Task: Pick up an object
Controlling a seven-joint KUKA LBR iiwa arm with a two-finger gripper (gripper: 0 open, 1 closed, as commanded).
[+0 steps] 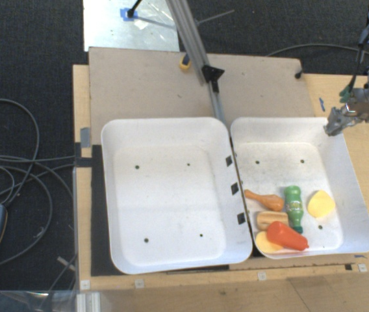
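— So where does the gripper [336, 126] sit?

— At the far right of the camera view, above the upper right corner of the right bin [340, 168], just over its rim. The grey wrist reaches in from the right edge. Nothing is between the fingers. Whether they stand apart or together cannot be told; they are small and blurred against the bench.

— And the things to pick?

— All lie in the right bin, crowded toward its near edge, well apart from the gripper. A green bottle [293, 208] lies roughly lengthwise near the middle of the cluster. Just right of it rests a yellow lemon-like piece [321, 204]. To the bottle's left is an orange-brown drumstick shape [266, 200], its thin end pointing left. Below that lies a tan bread-like roll [266, 219], and a red pepper-like piece [286, 236] lies across the roll's near side, touching the bottle's lower end. A pale yellow piece [266, 242] peeks out at the red one's left.

— The other bin?

— The left bin [113, 174] sits beside the right one, their inner rims touching, with black clips along the seam. A grey pole [191, 34] slants down from the top to the bins' junction.
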